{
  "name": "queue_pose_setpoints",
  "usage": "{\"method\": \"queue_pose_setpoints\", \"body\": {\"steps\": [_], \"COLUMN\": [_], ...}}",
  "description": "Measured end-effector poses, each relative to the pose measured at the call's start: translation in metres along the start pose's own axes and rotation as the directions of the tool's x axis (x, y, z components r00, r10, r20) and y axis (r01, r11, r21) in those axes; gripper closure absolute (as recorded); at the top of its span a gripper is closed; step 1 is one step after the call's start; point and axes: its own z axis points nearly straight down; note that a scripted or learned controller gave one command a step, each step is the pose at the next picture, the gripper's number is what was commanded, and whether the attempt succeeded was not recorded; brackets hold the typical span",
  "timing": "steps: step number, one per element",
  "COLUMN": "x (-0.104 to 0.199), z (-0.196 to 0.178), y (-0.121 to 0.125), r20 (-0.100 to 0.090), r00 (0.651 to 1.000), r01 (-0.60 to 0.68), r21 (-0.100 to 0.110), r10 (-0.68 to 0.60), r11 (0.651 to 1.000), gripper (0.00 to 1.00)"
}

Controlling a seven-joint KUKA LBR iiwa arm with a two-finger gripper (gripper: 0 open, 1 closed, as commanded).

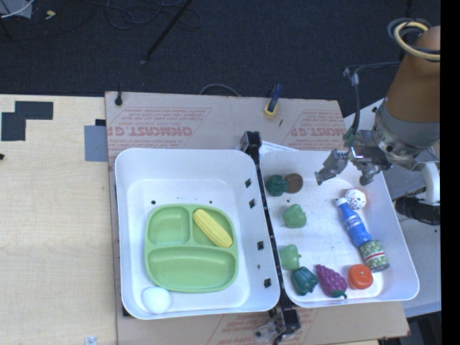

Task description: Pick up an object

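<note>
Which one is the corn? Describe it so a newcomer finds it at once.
Start at the left white bin, which holds a green divided plate. The corn lies in the plate's upper right compartment. It is the only yellow item there; the white ball nearby sits off the plate.

Glossy, probably plastic white bins [187, 165], matt green tray [191, 274], printed cardboard sheet [180, 124] beneath.

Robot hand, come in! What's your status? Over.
Hand open, holding nothing, above right bin's far end. Nearest pick: white ball, blue bottle beside it. Nothing blocking the drop.
</note>
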Motion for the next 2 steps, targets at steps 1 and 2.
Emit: {"method": "queue_pose_setpoints", "body": {"steps": [1, 2], "x": [0.000, 0.008], "z": [-0.007, 0.041], "y": [0.002, 0.005], "r20": [0.001, 0.000], "r00": [1.000, 1.000], "r01": [0.002, 0.000], "r21": [-0.011, -0.008], "r10": [-0.002, 0.000], "r11": [1.000, 1.000], "gripper": [0.00, 0.00]}}
